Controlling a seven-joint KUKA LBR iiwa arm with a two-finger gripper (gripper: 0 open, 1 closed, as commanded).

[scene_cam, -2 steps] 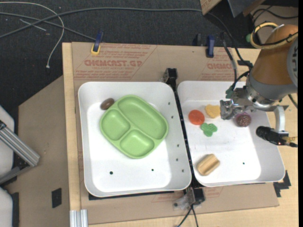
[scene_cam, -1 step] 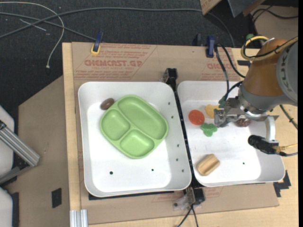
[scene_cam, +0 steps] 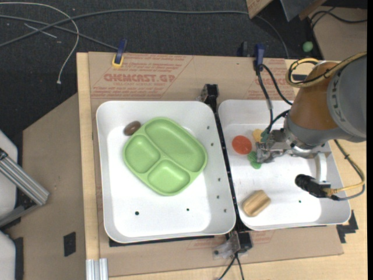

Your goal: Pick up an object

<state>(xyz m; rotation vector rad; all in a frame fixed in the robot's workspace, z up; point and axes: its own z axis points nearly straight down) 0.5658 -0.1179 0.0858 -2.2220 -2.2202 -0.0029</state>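
In the right bin [scene_cam: 280, 212] my gripper [scene_cam: 261, 152] is down low near the bin's left middle, the grey arm and orange band stretching back to the right. A small green thing [scene_cam: 256, 163] lies right under its tip, partly hidden. A red-orange round object [scene_cam: 241, 144] sits just left of the gripper. A little yellow piece [scene_cam: 258, 135] shows just above the tip. A tan bread-like block [scene_cam: 256, 203] lies nearer the front of this bin.
The left bin [scene_cam: 116, 203] holds a green three-part plate [scene_cam: 165, 154] and a small brown object [scene_cam: 133, 128] at the plate's upper left. A black clamp [scene_cam: 210, 92] stands between the bins at the back. Cables run along the arm on the right.
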